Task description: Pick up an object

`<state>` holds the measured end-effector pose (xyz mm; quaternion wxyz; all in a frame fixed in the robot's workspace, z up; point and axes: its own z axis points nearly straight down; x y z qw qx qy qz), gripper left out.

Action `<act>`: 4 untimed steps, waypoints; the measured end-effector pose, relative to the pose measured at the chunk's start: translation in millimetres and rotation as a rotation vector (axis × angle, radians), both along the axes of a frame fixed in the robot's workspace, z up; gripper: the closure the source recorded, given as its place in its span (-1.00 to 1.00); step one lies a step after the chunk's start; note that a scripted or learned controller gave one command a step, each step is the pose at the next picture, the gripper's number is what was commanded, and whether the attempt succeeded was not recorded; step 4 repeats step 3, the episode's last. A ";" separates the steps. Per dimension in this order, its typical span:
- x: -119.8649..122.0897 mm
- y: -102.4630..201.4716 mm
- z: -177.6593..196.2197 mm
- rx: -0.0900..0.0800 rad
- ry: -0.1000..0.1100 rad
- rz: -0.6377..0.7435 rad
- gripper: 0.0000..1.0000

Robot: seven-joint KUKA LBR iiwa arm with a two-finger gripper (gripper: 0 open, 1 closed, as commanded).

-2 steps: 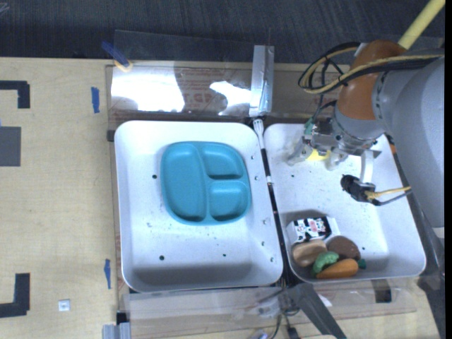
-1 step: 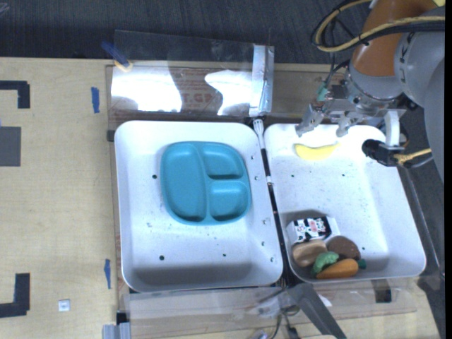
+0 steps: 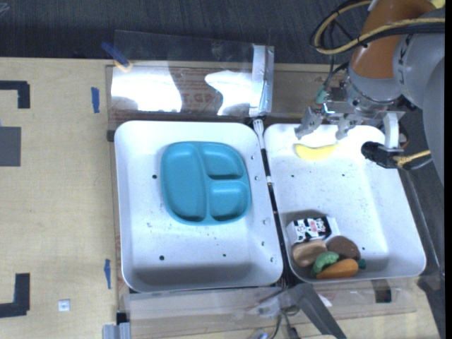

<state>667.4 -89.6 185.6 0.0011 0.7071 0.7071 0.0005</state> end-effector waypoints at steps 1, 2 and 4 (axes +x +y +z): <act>0.9 -35.2 -98.1 0.000 -0.003 0.170 -1.00; 1.3 -34.9 -86.9 -0.002 -0.002 0.173 1.00; 1.5 45.1 2.8 -0.002 -0.007 0.434 1.00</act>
